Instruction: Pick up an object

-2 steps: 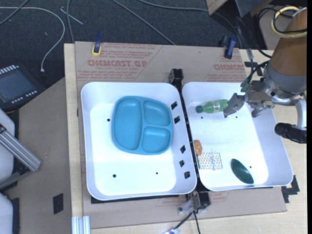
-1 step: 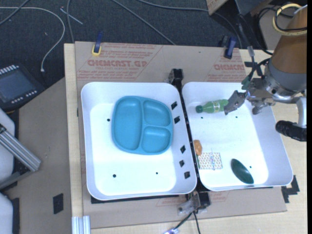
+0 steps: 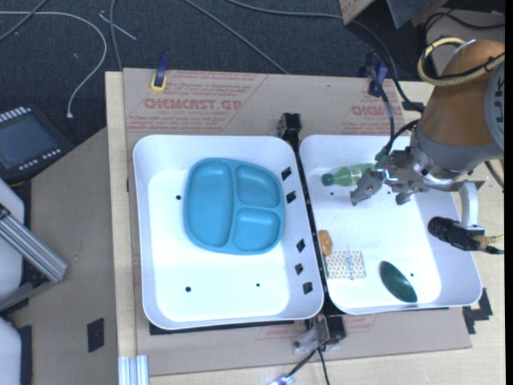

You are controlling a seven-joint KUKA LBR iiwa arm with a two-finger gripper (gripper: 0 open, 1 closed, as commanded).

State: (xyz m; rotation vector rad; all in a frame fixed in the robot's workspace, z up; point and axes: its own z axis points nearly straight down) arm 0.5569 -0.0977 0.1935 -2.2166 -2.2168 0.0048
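Overhead, two shallow white bins sit side by side on a cardboard-covered bench. The left bin (image 3: 160, 239) holds a blue divided plate (image 3: 234, 205) with three sections, lying flat in the upper middle of that bin, apart from its walls.

The right bin (image 3: 449, 283) holds four things. A green bottle (image 3: 346, 175) lies on its side near the bin's far left corner. A small orange-brown lump (image 3: 325, 241) rests against the bin's left wall, below the bottle. Just beside it, toward the near edge, lies a flat patterned packet (image 3: 345, 265). A dark green oval thing (image 3: 397, 281) lies near the bin's near wall, right of the packet and apart from it.

The arm (image 3: 461, 103) reaches over the right bin's far part. Its gripper (image 3: 383, 184) hangs just right of the bottle, with two dark fingers (image 3: 365, 191) spread apart and pointing down at the bin floor. Nothing sits between them, so the jaws are released. Whether a fingertip touches the bottle's end cannot be told.

A black clip (image 3: 289, 123) stands at the far end of the seam between the bins.
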